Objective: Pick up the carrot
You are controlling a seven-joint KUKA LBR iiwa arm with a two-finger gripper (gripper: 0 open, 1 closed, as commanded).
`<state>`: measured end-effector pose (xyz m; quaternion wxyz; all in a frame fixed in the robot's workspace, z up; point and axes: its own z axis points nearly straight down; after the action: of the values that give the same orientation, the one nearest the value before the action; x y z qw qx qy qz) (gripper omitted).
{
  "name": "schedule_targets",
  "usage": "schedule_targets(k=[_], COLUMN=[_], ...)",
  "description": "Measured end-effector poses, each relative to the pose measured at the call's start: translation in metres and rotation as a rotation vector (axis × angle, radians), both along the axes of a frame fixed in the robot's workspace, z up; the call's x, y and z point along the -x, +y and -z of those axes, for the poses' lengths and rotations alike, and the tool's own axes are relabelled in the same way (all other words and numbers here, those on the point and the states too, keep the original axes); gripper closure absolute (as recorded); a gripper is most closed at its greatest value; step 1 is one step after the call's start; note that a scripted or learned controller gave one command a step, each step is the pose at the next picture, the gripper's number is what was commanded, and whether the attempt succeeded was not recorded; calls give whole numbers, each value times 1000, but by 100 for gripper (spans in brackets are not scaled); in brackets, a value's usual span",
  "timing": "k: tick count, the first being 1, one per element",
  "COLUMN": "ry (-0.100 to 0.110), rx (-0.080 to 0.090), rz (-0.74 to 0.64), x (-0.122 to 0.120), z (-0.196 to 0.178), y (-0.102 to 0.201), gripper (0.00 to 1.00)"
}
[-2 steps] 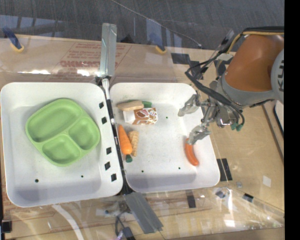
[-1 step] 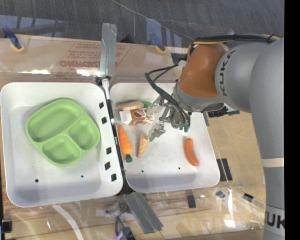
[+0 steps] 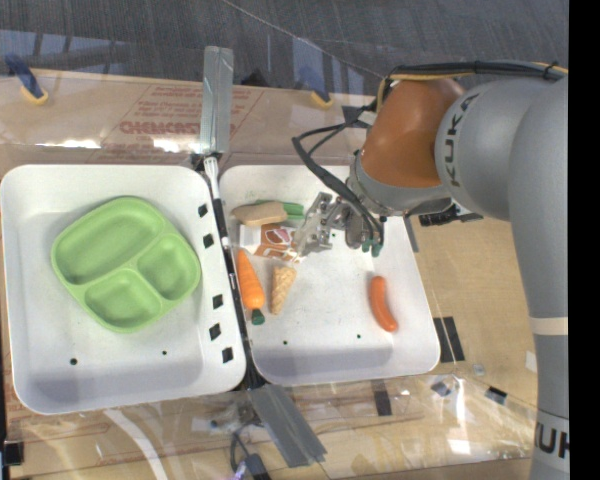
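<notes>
**Carrot lying against the left wall, awaiting a grasp**

Because the small orange toy carrot with a green stub end (image 3: 249,285) is lying tight along the left wall of the right-hand shallow white bin (image 3: 410,353), taking hold of it is looking awkward. It is lying lengthwise, running from the bin's middle toward the near edge, green tip pointing nearest the camera. Judging by its smooth, even sheen, it is probably a light, stiff plastic piece that is likely slippery and prone to rolling or squirting out of a pinch. The thicker orange body, about midway along, is seeming the best place to grip, with the jaws closing across its width; the wall, however, is leaving little room on that side.

Just beside it a tan waffle-patterned cone (image 3: 282,285) is lying, and above that a small red-and-white printed packet (image 3: 271,238) and a beige bread-like slab (image 3: 259,212) are crowding the bin's far part. An orange-red sausage shape (image 3: 382,303) is resting well apart toward the right.

The grey arm's metal gripper (image 3: 318,226) is hanging over the packet area, near the carrot but not touching it; whether its jaws are apart or together I cannot tell. A green three-compartment plastic tray (image 3: 126,262) is sitting in the left bin on the worktop.
</notes>
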<state>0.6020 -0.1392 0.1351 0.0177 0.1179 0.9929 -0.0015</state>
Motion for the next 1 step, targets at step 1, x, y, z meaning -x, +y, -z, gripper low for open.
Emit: schedule_targets(k=[1], ry=[27], rx=[8], rz=[-548], x=[12], z=[-130], y=[4], gripper=[100])
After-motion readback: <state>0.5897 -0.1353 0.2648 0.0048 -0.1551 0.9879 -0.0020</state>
